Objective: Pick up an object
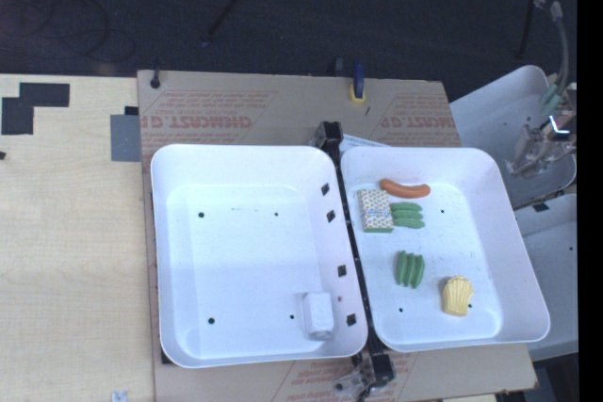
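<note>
The right bin [520, 251] holds several small objects. An orange sausage-shaped piece [405, 189] lies near its back wall. Just below it sit a pale checked block [376, 210] and a green pod-like piece [408, 217], side by side. A second green piece [409, 268] lies near the bin's middle. A yellow ridged object [457, 296] rests toward the front right. In the left bin [179, 202] a white block [317, 314] stands near the front right corner, close to the divider.
The two bins meet at a black-clipped seam [341, 231] and rest on a cardboard sheet [245, 113]. A grey machine body with cables [528, 122] stands beyond the right bin's far right corner. A pale wooden bench top [66, 249] extends to the left.
</note>
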Available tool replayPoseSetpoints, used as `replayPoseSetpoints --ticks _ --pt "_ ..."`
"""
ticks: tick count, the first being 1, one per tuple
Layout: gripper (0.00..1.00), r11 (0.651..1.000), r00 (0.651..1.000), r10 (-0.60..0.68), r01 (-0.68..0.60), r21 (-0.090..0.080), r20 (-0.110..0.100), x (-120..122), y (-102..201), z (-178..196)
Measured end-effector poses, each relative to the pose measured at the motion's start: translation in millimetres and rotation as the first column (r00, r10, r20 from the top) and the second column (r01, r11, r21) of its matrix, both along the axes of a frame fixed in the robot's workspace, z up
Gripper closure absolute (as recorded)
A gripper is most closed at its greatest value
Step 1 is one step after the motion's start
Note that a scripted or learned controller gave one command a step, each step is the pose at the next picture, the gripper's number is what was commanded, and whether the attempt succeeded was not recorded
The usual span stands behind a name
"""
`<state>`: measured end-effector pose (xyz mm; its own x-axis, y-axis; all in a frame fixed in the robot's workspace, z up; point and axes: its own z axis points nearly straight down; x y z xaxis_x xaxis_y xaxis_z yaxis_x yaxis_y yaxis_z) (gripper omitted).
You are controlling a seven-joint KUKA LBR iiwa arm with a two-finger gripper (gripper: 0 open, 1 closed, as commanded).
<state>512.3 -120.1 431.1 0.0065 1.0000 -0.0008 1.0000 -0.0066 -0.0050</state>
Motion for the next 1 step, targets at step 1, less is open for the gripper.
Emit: replayPoseSetpoints --ticks 1 --pt "1.00 1.000 1.000 0.009 -0.009 0.004 -0.010 12.9 30.9 -120.2"
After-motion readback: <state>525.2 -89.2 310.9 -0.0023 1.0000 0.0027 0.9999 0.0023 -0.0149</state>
